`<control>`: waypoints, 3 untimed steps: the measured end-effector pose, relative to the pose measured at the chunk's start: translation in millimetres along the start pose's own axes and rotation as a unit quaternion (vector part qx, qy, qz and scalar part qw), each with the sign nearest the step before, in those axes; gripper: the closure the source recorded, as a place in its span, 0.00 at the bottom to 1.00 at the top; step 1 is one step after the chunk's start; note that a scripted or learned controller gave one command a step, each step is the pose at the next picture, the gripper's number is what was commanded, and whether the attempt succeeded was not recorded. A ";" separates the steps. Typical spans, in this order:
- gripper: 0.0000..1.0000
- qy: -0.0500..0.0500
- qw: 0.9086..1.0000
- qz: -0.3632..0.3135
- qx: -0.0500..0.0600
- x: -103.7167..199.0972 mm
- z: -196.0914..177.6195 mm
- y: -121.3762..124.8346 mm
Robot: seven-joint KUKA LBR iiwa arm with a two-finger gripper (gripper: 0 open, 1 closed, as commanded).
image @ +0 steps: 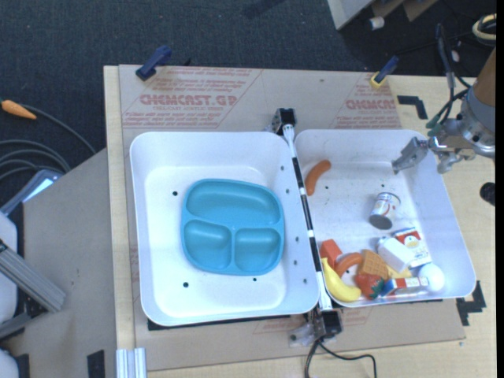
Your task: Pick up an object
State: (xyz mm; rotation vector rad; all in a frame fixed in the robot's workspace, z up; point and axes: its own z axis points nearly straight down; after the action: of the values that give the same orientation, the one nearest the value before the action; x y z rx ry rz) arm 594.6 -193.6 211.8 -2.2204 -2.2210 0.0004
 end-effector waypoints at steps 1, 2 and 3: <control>0.00 0.000 1.000 0.000 0.000 7.4 127.3 -38.9; 0.00 0.000 1.000 0.000 -0.001 18.1 127.0 10.0; 1.00 0.000 1.000 -0.001 -0.001 18.4 117.0 10.4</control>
State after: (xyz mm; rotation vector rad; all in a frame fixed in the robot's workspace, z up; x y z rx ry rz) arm 604.9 -175.2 94.8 -2.2202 -2.2243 -0.0020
